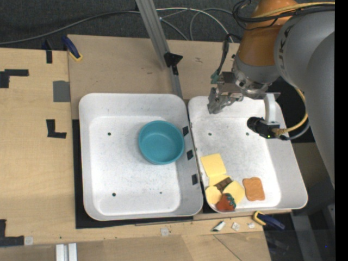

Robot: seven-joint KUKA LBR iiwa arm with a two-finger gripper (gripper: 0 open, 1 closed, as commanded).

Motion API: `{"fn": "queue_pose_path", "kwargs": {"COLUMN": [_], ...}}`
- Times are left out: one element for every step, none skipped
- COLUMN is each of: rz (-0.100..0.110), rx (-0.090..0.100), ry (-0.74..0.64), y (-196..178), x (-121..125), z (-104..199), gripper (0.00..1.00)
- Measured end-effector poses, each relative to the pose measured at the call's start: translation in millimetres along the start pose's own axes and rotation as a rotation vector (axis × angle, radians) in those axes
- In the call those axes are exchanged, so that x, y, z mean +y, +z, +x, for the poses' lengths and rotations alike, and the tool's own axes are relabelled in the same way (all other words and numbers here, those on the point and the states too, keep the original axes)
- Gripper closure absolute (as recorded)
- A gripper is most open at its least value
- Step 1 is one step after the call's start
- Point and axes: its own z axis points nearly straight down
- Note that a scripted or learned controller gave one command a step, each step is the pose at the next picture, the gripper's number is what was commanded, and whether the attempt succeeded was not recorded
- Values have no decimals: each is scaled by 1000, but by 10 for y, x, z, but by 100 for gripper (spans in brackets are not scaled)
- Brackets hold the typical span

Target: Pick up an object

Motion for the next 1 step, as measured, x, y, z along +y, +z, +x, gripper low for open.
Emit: {"fn": "queue_pose_path", "kwargs": {"rz": [2], "rx": [-1], "ry": [1], "y": [121], "x": [45], "z": [553], "gripper": [100]}}
